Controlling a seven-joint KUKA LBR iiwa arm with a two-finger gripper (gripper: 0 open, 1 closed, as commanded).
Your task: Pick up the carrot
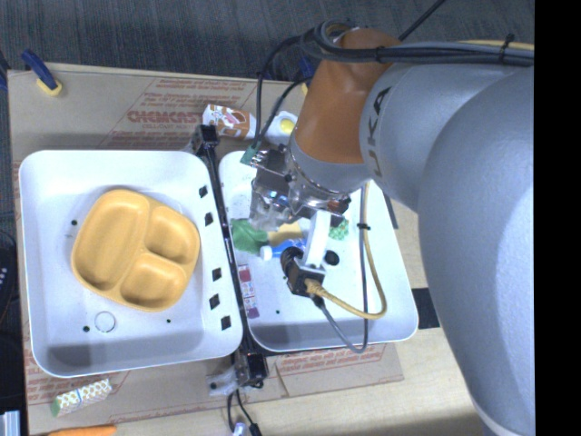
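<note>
Reader: Gripper point(272, 209), position and state?

Legend: Low over the right bin point(386, 321), near its left wall, at the end of the grey arm point(454, 180). The wrist housing hides it, so open or closed cannot be told, nor any contact.

Reader: Carrot?

Legend: Not told apart with certainty. A green piece point(246, 235), a blue piece point(289, 245) and a yellow piece point(289, 232) lie bunched just beside the gripper. The left bin point(36, 334) holds a yellow sectioned dish point(136, 248).

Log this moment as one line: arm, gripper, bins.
arm: over right bin | gripper: low among small items, grasp unconfirmed | carrot: not identifiable | left bin: yellow divided tray
</note>
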